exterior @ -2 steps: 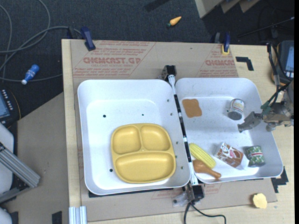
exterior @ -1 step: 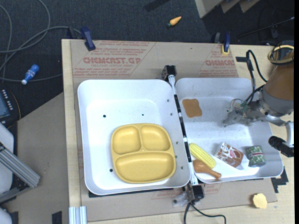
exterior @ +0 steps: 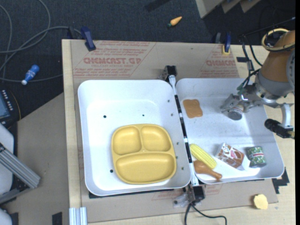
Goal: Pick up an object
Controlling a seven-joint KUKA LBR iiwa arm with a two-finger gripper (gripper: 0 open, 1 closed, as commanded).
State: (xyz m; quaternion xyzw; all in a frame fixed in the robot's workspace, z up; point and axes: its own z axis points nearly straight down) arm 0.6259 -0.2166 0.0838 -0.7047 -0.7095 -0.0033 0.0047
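Observation:
My gripper [exterior: 232, 108] hangs over the upper middle of the right bin [exterior: 262, 125], at the end of the grey arm with its orange band [exterior: 276, 62]. A flat brown toast-like piece [exterior: 192, 108] lies to its left, apart from it. Along the bin's front lie a yellow corn cob [exterior: 203, 155], a brown drumstick-shaped toy [exterior: 206, 169], a red and white packet [exterior: 231, 155] and a small green packet [exterior: 256, 156]. Nothing shows between the fingers.
The left bin [exterior: 93, 107] holds a yellow divided plate [exterior: 142, 153]. Blue clamps [exterior: 87, 38] [exterior: 227, 42] grip the board's far edge. A yellow lump [exterior: 260, 201] sits on the bench at the front right. A blue bottle [exterior: 31, 73] lies on the floor.

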